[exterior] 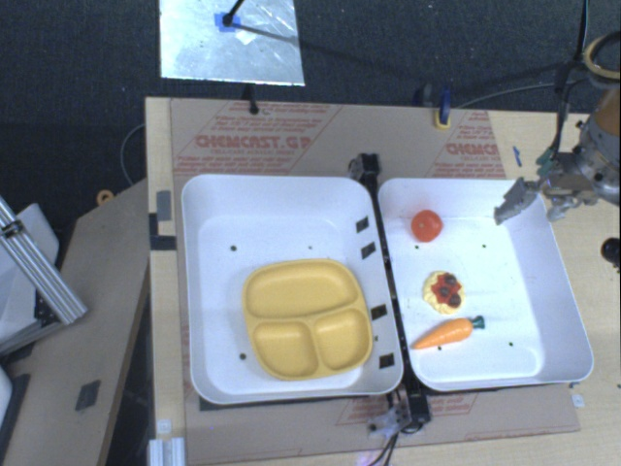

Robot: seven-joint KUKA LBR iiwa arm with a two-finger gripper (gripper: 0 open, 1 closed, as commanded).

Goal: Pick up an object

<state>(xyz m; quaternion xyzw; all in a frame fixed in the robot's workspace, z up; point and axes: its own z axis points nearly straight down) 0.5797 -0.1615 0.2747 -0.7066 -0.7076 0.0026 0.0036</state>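
Note:
Three small items lie in the right bin (519,357): a red tomato (426,225) near its back left, a yellow tart with dark berries (444,291) below it, and an orange carrot (444,334) with a green top nearest the front. My gripper (533,207) hangs over the bin's back right corner, well right of the tomato. It is open, with nothing between its fingers (511,202).
The left bin (223,212) holds a yellow divided plate (306,316). Black clips run down the seam between the bins (376,260). A shiny metal sheet (231,27) lies beyond the bench, and cables trail at the back right.

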